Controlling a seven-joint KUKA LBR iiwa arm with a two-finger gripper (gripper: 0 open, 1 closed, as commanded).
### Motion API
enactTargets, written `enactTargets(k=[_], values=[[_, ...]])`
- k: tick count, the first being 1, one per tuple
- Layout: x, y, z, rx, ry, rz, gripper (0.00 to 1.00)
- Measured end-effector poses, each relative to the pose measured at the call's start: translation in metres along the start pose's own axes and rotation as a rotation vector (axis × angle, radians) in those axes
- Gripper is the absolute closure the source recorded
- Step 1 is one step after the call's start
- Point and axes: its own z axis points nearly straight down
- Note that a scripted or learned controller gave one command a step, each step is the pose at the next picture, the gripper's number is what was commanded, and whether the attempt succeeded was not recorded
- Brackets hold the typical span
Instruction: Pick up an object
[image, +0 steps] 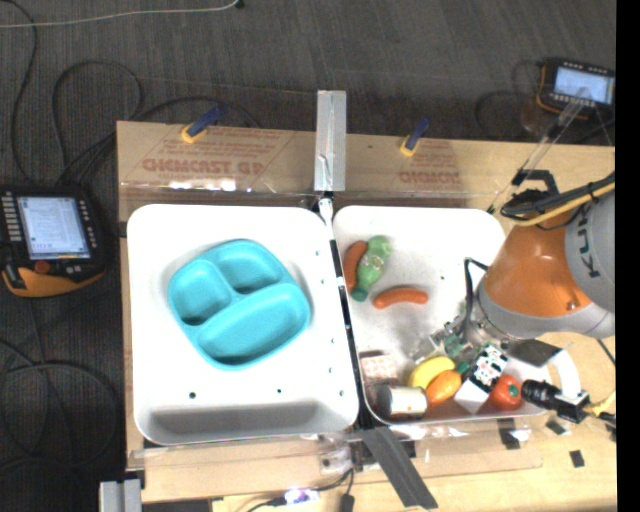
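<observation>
Lemon (430, 371) crowded by tomato (505, 392)

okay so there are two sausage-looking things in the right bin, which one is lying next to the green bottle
The darker orange sausage near the bin's left wall, lying lengthwise beside the green bottle. The other sausage lies crosswise, alone on the bin floor.

The arm (590, 270) is a rounded grey shell with part of a black letter mark on its side. Below it flares a broad, glossy orange band (535, 280), cone-shaped, with a grey collar beneath. A black cable with a yellow-orange run loops over its upper part. The hand (470, 350) is small and dark with a greenish fleck and thin wires, though its detail is too blurred to make out.
</observation>
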Motion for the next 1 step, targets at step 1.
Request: enactTargets(k=[1], values=[[0.0055,0.0,0.0058,0.002,-0.007,0.083,1.0]])
